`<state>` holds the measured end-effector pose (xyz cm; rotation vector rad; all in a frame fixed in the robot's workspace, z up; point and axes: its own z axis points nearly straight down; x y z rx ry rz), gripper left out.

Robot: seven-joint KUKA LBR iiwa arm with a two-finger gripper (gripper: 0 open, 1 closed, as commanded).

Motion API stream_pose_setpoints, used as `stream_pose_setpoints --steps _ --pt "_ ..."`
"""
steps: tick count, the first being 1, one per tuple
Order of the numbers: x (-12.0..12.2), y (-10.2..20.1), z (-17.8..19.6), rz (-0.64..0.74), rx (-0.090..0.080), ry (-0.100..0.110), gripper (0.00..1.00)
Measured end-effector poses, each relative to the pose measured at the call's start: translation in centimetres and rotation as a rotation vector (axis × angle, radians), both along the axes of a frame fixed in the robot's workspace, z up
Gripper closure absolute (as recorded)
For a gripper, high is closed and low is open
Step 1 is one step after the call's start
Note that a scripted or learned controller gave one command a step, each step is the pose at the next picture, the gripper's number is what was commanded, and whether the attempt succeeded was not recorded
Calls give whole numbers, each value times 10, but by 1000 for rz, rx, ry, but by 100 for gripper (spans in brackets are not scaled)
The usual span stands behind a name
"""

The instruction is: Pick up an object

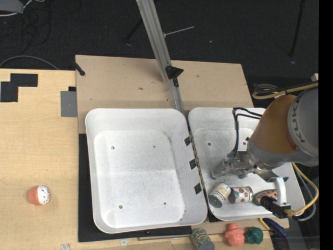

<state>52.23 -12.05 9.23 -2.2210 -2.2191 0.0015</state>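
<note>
We find a small orange-and-white figurine (pixel 39 195) lying far left on the wooden bench, well apart from the left bin (pixel 99 120). In the right bin (pixel 216 120), a patterned can (pixel 220 193) and a decorated cup (pixel 241 195) lie near the front wall, just beside the gripper (pixel 232 165); its wrist hides the jaws, so we cannot tell their state.

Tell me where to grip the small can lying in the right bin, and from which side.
Grip the can across its round body, coming straight down from above. It lies on its side near the bin's front-left corner, close beside the patterned cylinder, so close the gripper across the free curved sides.
</note>
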Motion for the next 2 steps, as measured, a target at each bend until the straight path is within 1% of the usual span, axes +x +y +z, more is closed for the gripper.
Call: stream_pose_setpoints --steps 1,2 --pt "0 -1 10 -7 2 0 100" --pt "6 -2 72 1 -1 -5 100"
